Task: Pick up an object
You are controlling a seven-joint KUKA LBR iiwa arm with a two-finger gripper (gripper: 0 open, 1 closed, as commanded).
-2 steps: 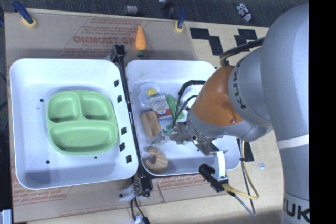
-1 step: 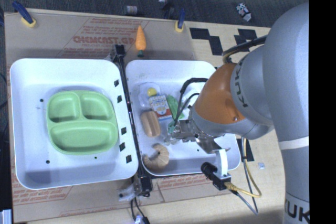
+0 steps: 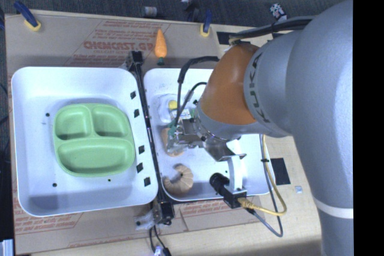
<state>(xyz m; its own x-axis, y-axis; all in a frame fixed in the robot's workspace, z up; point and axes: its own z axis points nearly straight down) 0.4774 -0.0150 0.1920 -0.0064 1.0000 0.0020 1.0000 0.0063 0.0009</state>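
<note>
My arm reaches in from the right and hangs low over the right bin (image 3: 155, 82). Its orange band and wrist cover the middle of that bin. The gripper (image 3: 177, 138) points down at the bin's left-centre, among small items there. A tan, curled croissant-like object (image 3: 180, 178) lies near the bin's front left, just below the gripper. A yellow item (image 3: 173, 105) and a clear, crumpled piece (image 3: 161, 106) lie in the bin's upper left, partly hidden by cables.
The left bin (image 3: 30, 129) holds a green divided plate (image 3: 93, 139). An orange carrot-shaped object (image 3: 160, 44) lies on the bench behind the bins. Black clips run along the seam between bins (image 3: 143, 129). A yellow cable (image 3: 269, 189) loops at the right bin's front right.
</note>
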